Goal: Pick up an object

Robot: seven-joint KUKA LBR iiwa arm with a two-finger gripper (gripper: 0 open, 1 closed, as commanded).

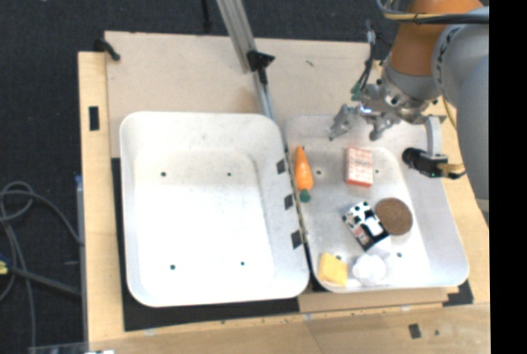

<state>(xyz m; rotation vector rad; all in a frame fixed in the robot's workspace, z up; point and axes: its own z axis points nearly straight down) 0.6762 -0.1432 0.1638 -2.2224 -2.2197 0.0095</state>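
One fixed overhead camera looks down aslant on both bins (132, 179).

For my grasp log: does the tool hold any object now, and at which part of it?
Nothing is held. The tool hangs open above the right bin, with no object between its fingers.

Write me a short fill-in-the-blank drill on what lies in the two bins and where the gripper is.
1. The orange carrot lies along the right bin's ____ wall.
2. The gripper hangs over the ____ bin, above the pink box.
3. The round brown disc touches the black-and-white ____.
4. The yellow block sits beside a round ____ lid.

Missing words: left; right; box; white
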